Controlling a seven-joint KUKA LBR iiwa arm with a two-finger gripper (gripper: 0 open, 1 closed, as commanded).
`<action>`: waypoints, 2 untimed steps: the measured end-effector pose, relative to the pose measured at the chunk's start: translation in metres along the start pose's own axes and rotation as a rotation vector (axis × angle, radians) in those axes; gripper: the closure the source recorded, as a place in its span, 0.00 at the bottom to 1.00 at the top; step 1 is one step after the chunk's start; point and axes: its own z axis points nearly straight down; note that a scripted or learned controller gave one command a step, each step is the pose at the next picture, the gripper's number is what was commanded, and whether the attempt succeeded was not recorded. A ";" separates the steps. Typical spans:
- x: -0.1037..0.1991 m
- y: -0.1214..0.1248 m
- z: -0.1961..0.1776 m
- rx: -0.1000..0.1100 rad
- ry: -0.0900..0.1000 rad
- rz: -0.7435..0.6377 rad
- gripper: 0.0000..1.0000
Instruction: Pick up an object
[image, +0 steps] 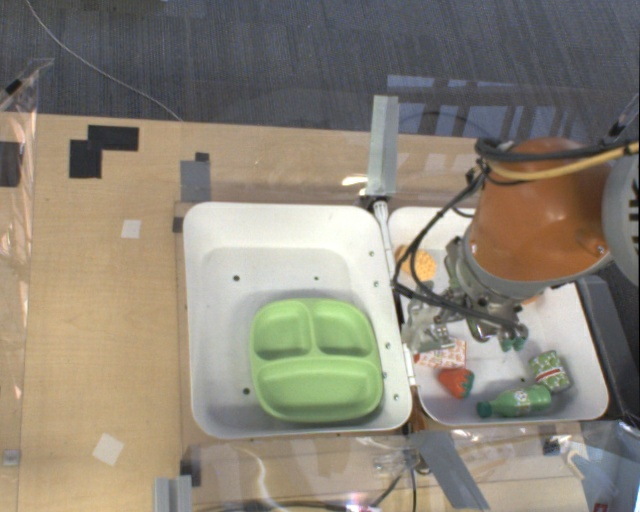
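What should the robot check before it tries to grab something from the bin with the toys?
1. End effector is over the right bin: ok.
2. Things to grab are in that bin: ok. A red strawberry, a green bottle, a small green can and a red-and-white packet lie near its front edge.
3. End effector is lined up on one target: cannot tell; it sits just above the packet, but the wrist hides the contact.
4. Fingers open enough: cannot tell.
5. Cables clear of the toys: cannot tell; black cables loop beside the wrist.
6. Left bin holding the green tray is out of the way: ok.
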 end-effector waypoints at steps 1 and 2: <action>-0.025 0.048 0.026 -0.002 0.001 -0.306 1.00; -0.036 0.077 0.050 0.000 0.004 0.371 1.00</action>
